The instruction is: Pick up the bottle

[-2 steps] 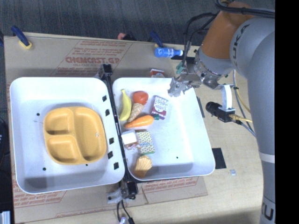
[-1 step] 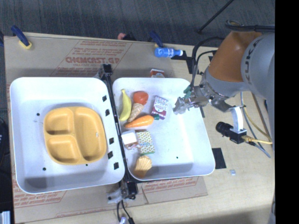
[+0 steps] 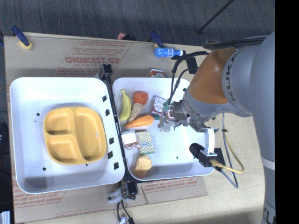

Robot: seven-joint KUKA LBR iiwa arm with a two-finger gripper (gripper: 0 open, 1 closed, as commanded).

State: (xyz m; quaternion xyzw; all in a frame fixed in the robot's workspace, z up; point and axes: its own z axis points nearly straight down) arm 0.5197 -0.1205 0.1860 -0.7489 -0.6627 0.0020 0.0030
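In the right bin (image 3: 187,164), down among the clutter: gripper (image 3: 166,117), just right of the carrot (image 3: 139,121) and near a printed packet (image 3: 160,105). Spread or pressed together, cannot tell; too much wrist hardware in the way. Nothing seen held.

Only bottle-like thing in sight: blue bottle (image 3: 167,52), lying on its side on the cardboard beyond the bin's far rim, outside both bins and well apart from the gripper.

Step in hand, by judgement: approach, or a grasp try in the wrong spot; pick not yet made.

Next move calls for: lift clear of the bin wall, travel to the far side, line up across the bottle's body, then descend. Likely to roll if nudged off-centre.
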